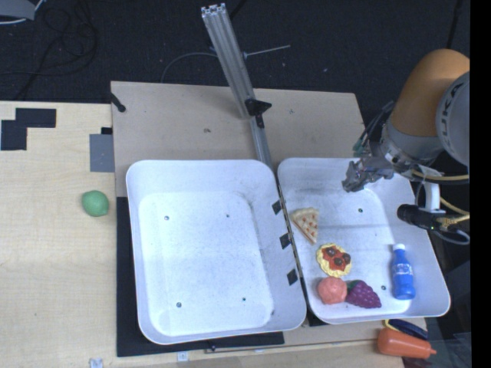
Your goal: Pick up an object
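Camera view shows the candidate objects grouped in the near half of the right bin: a pizza-slice toy beside the divider, a round red-and-yellow toy just below it, a pink ball touching a purple grape cluster, and a blue bottle lying near the right wall. No single target is designated, so any of these qualifies.

The gripper hangs over the far, bare part of the right bin, well apart from every object. Nothing is between its fingers. Whether the fingers are spread or closed cannot be determined at this resolution.

Probable failure conditions:

- Descent at the present position meets only bin floor; a lateral move toward the near half is required first.
- The pink ball and the grape cluster touch. A finger entering between them is likely to push one aside, and the ball may roll.
- The pizza-slice toy lies flat and close to the divider clips; the fingers may skid over it or strike the divider.
- The blue bottle is rounded and near the wall, leaving little finger clearance on that side.

The left bin and a green ball on the bench lie well away.
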`<state>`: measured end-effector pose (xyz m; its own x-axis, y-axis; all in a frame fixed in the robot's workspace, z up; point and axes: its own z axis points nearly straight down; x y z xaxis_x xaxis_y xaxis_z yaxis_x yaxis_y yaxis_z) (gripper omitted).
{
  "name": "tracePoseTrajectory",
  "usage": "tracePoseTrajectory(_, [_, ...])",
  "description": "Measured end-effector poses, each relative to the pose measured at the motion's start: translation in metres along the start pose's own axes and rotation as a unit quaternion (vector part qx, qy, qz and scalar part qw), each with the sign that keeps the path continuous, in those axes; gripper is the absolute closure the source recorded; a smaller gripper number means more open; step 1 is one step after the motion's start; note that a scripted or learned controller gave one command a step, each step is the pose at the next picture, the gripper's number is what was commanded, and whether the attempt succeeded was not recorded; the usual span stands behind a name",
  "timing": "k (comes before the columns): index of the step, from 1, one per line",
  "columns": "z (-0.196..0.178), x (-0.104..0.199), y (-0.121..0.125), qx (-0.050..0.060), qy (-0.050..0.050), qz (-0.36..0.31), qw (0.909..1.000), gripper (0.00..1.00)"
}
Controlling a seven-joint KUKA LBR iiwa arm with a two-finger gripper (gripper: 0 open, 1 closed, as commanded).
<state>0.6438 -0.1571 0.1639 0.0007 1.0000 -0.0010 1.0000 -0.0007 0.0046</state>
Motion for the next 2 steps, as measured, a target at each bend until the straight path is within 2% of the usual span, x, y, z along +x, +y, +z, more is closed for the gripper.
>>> tracePoseTrajectory(2, [-0.110,0.013,0.003,0.000,0.000,-0.001,1.0000,1.00])
